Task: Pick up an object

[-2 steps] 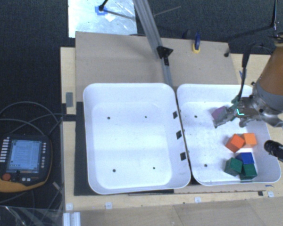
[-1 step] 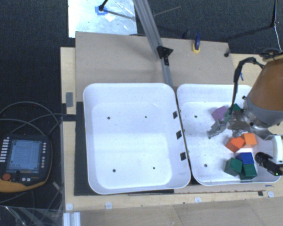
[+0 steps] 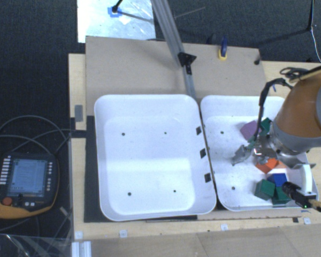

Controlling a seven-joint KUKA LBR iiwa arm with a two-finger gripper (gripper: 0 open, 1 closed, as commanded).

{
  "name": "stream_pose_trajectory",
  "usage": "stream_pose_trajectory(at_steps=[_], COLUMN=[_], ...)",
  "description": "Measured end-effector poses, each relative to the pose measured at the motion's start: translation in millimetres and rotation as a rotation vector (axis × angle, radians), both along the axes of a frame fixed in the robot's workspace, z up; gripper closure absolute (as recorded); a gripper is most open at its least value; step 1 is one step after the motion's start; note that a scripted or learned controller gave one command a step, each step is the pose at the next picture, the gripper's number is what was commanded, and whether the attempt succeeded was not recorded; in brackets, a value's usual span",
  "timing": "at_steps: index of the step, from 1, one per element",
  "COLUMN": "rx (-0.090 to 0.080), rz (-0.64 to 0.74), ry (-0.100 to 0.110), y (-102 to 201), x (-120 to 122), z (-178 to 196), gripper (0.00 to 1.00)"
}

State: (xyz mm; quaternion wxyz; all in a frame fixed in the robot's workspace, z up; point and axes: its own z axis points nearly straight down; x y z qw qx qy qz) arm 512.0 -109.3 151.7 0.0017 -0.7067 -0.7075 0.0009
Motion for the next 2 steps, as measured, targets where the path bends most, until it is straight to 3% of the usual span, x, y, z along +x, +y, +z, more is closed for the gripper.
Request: stream_pose_trajectory(at_steps=[1, 2], rx=[0.000, -0.001], rz=[-0.001, 0.002], ry=[0.001, -0.006], y=[-7, -6], x=[-1, 1], z=[-61, -47], gripper=[0.00, 1.00])
